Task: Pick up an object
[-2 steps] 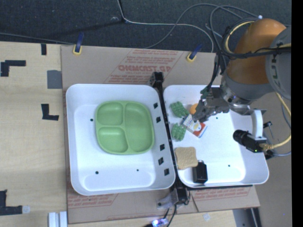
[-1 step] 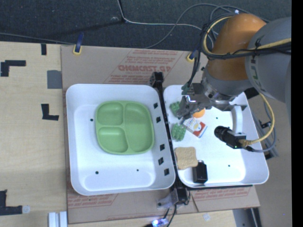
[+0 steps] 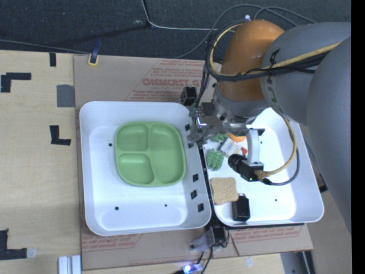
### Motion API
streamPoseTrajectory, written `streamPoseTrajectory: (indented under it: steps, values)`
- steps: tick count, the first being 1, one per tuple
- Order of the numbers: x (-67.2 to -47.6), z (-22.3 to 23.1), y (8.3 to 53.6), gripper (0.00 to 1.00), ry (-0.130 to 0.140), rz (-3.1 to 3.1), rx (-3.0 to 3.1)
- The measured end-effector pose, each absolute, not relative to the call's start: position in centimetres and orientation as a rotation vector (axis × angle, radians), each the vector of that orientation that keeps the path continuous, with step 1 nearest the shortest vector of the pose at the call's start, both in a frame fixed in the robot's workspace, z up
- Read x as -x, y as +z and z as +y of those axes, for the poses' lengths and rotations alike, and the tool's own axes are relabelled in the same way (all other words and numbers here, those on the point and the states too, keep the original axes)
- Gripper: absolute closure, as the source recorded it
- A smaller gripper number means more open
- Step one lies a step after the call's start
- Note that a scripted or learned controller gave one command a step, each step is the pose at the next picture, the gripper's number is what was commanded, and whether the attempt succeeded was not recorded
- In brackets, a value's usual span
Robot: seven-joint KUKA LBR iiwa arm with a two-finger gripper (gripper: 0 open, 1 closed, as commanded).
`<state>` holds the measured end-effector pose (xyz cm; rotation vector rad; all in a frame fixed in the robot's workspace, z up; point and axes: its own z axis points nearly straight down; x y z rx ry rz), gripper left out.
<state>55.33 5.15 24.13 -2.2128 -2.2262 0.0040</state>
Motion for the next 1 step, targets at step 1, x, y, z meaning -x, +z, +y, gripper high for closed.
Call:
streamPoseTrajectory:
  steps: [1]
  values:
    - [-57.45,9.76,23.52,1.0,0.001,-2.227,2.214]
